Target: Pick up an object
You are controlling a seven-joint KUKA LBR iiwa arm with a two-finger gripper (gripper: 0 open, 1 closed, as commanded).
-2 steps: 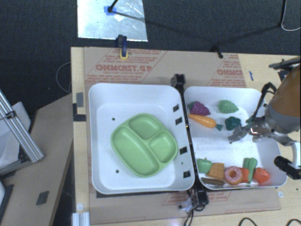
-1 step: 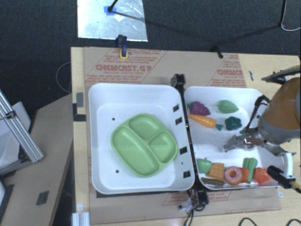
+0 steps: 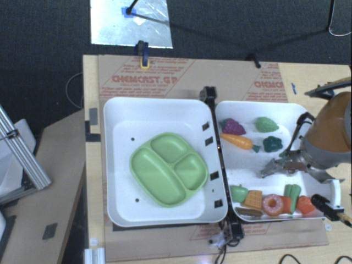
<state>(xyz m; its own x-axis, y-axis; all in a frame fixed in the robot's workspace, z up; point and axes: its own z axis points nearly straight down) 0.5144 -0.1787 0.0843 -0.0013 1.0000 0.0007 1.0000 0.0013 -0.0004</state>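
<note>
The gripper [image 3: 269, 169] hovers mid right bin [image 3: 247, 110], fingers spread and pinching nothing, so the approach is on; it must next descend on the donut [image 3: 273, 204] by the front edge.

The right bin [image 3: 250, 111] holds a scatter of toy foods. Near its far wall lie purple grapes [image 3: 233, 127] and a light green leafy piece [image 3: 266, 124]. Just in front of the grapes an orange carrot [image 3: 237, 141] lies slantwise, with dark green broccoli [image 3: 272, 143] to its right. Along the near wall sit a green pepper [image 3: 239, 193], a waffle [image 3: 253, 199], a pink doughnut [image 3: 272, 204], green pods [image 3: 292, 192] and a red tomato [image 3: 304, 204].
</note>
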